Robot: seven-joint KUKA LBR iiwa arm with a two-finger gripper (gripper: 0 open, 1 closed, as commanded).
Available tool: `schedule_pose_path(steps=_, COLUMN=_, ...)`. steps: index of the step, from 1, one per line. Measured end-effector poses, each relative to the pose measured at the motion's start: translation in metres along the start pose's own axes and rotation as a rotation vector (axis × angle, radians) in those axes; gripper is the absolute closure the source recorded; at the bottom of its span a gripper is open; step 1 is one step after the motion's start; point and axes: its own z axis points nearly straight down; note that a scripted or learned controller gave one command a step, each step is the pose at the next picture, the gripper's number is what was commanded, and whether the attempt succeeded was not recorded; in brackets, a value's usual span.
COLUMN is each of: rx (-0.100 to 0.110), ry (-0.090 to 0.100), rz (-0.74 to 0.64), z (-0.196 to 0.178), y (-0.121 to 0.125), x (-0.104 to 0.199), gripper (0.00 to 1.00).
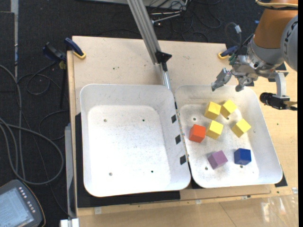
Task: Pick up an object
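You are looking down at a slant on a pale table [118, 60] carrying two shallow white bins side by side. The left bin [94, 103] shows bare speckled floor. The right bin [265, 164] holds seven small blocks, all roughly cube-shaped, so none has a clear long axis; most sit turned at a slight diagonal to the bin walls.

Four yellow blocks: one [212, 110] near the middle, another [228, 108] just beside it to the right, a third [215, 129] below them, and a fourth [241, 127] further right. An orange block [197, 133] lies just left of the third yellow one. A purple block [217, 159] and a blue block [242, 156] sit nearer the front rim, apart from each other.

The claw [233, 80] hangs above the right bin's far rim, well apart from the blocks, its fingers spread and grasping nothing. Open floor lies between the far rim and the yellow cluster, and along the bin's left wall.
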Motion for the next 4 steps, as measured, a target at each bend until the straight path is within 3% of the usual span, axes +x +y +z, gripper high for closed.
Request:
schedule_pose_path(steps=1, rx=0.001, ry=0.0, rz=0.0, z=0.065, y=0.0, x=0.002, gripper=0.0)
schedule_pose_path(steps=2, rx=-0.017, ry=-0.004, rz=0.0, z=0.099, y=0.003, x=0.003, gripper=0.0)
schedule_pose_path(steps=3, rx=-0.012, ry=-0.003, rz=-0.001, z=0.093, y=0.002, x=0.003, gripper=1.0)
schedule_pose_path(steps=4, rx=-0.014, ry=-0.004, rz=0.003, z=0.03, y=0.003, x=-0.003, gripper=1.0)
